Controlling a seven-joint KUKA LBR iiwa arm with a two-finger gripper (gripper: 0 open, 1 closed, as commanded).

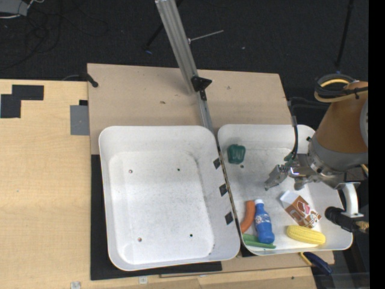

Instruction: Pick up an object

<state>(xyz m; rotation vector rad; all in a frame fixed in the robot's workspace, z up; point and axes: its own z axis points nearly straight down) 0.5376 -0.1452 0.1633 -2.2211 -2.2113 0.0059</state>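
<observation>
Several small objects are lying in the right bin [325, 244] at lower right: a blue bottle [262, 221], yellow corn [305, 235], a snack packet [301, 212]. The gripper [278, 178] is hovering just above them, fingers spread and holding nothing. The bottle is looking light, stiff and probably slick, so gripping across its middle seems best.
</observation>
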